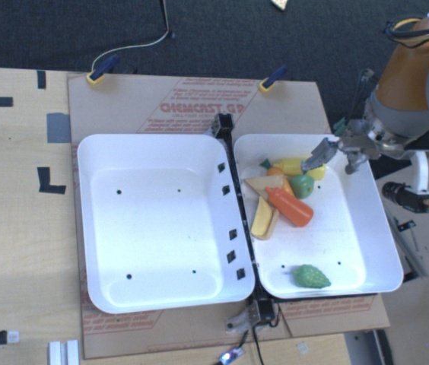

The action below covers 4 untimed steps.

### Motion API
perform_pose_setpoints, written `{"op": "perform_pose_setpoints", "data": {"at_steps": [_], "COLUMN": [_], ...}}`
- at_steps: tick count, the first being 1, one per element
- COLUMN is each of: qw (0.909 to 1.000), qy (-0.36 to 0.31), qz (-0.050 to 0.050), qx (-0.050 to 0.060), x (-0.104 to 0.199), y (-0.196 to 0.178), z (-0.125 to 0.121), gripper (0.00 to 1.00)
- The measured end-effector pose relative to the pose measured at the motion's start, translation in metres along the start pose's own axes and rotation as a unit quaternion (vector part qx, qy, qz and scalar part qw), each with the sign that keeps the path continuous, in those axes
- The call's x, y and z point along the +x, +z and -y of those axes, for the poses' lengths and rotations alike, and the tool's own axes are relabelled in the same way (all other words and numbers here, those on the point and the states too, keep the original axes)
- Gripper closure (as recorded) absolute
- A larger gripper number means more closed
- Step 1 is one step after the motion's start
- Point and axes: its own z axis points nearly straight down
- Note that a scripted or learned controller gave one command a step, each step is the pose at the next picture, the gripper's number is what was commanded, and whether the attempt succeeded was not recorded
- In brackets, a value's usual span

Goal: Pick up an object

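Surface: a light wood table (17,226) with black tape marks, carrying a brown cardboard sheet (192,109) printed in red; dark carpet (275,44) lies beyond the far edge.

Near edge: cable ends and a small connector (233,353) sit below the join of the two bins.

Left bin (93,158): white, shallow, on the cardboard toward the table's left side.

Right bin (382,265): white, shallow, touching the left bin along a black divider strip (233,204). Contents, near to far:
- green bumpy toy (310,277), alone near the bin's near wall, well apart from the rest;
- yellow elongated piece (263,219), tilted, beside the divider;
- orange carrot-shaped toy (290,207), lying across the yellow piece's upper end;
- tan flat piece (260,183), just behind the carrot;
- green round toy (302,185) and yellow banana-like toy (298,166), clustered toward the bin's far wall.

Gripper (322,155): grey, reaching in from the right, tilted over the far cluster just beside the banana-like toy. Whether the jaws are apart or together cannot be told.

Far edge: two blue-and-yellow clamps (102,68) on the cardboard's far corners, with a white cable (161,14) trailing over the carpet.
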Motion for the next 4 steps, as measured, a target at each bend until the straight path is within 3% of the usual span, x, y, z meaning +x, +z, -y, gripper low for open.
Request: {"op": "perform_pose_setpoints", "data": {"at_steps": [1,2,3,4], "qw": [0.9999,0.9998,1.0000,1.0000], "qy": [-0.001,0.005,0.000,0.000], "qz": [0.002,-0.006,-0.001,0.000], "qx": [-0.010,0.020,0.002,0.001], "x": [0.040,0.030,0.056,0.056], "y": [0.104,0.145,0.146,0.136], "z": [-0.040,-0.066,-0.023,-0.024], "gripper": [0.00,0.00,0.00,1.00]}}
